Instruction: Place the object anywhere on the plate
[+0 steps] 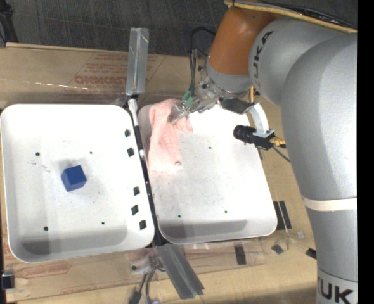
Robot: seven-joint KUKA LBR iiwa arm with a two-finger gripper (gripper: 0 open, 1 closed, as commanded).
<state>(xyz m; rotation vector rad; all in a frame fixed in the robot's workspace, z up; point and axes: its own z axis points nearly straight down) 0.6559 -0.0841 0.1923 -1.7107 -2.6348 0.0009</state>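
Crumpled, pale pink cloth (163,139).

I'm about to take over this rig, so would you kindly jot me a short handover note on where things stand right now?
Gripper: over the far left corner of the right bin, at the top edge of the pink cloth; its grasp is unclear.
Pink cloth: crumpled along the right bin's left wall.
Blue cube: alone in the left bin.
Done: nothing placed yet.
Left: locate the plate and put the object on it.
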